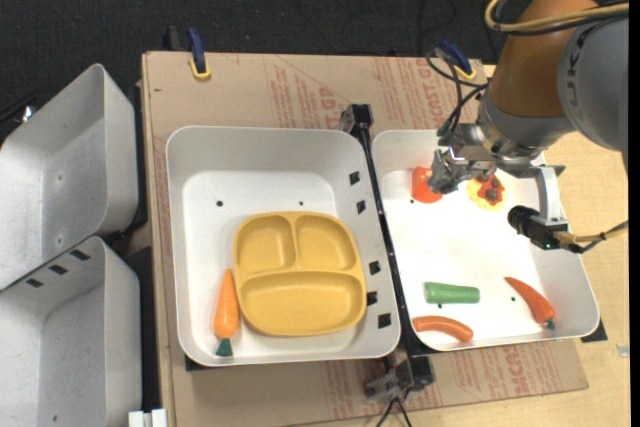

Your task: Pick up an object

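The gripper, jaws' state unclear, hovers by a small red toy, likely light, stiff and slippery; pinch its middle.

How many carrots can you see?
1. The carrot lies in the left bin, beside the yellow plate. More toys could be hidden under the arm in the right bin.

Brown bench bears two white bins, side by side.
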You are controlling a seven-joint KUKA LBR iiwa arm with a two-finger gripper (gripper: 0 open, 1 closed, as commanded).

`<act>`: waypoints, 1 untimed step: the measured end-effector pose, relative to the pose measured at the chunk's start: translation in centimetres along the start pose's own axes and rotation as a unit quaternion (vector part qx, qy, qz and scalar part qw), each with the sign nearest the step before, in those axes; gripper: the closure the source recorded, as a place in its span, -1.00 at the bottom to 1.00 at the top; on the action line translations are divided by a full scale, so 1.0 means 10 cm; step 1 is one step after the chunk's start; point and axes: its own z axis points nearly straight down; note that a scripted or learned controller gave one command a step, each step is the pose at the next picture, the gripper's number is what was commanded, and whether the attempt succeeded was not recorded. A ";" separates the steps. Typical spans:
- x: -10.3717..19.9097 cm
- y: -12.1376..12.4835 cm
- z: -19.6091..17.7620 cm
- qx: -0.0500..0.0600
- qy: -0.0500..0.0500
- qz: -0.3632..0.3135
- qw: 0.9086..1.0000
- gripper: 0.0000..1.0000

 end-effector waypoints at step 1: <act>0.47 -0.09 -0.13 0.000 0.000 0.000 1.000 1.00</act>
